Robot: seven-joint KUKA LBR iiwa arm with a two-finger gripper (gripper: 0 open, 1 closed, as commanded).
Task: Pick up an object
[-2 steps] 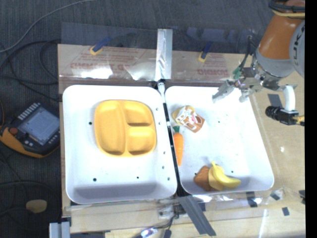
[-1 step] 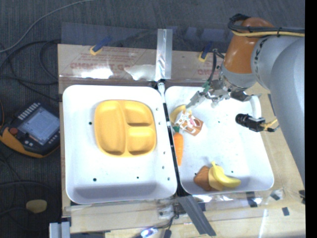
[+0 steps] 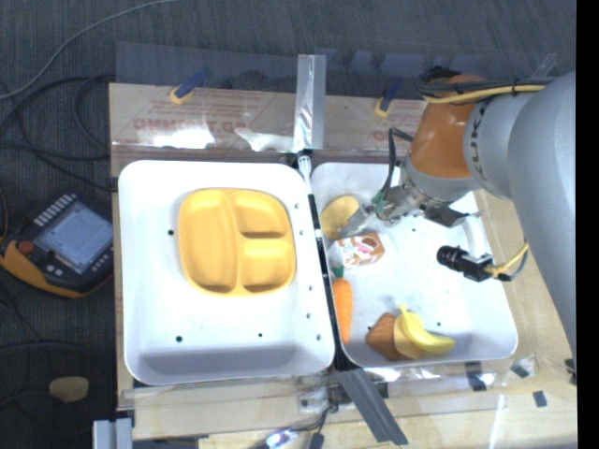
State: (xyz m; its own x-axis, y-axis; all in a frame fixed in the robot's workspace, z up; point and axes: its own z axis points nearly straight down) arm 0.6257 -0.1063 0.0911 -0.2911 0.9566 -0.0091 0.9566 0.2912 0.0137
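banana (image 3: pixel 421 335) front of right bin (image 3: pixel 487 344) | carrot (image 3: pixel 343 309) at left wall | gripper (image 3: pixel 367 215) by yellow piece (image 3: pixel 339 215), grip state unclear | yellow tray (image 3: pixel 236 239) in left bin (image 3: pixel 150 279)

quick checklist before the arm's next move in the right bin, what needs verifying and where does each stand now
1. Gripper is over the right bin, at its upper left part: ok.
2. A target lies under it: the yellow round object sits right beside the fingertips: ok.
3. Something is held between the fingers: cannot tell, the wrist hides them.
4. Room around the target: the small packet lies close below it and the bin wall is beside it: not ok, crowded.
5. Other items are out of the way: the carrot and the banana lie toward the near edge: ok.
6. The yellow tray sits in the left bin, apart from the arm: ok.
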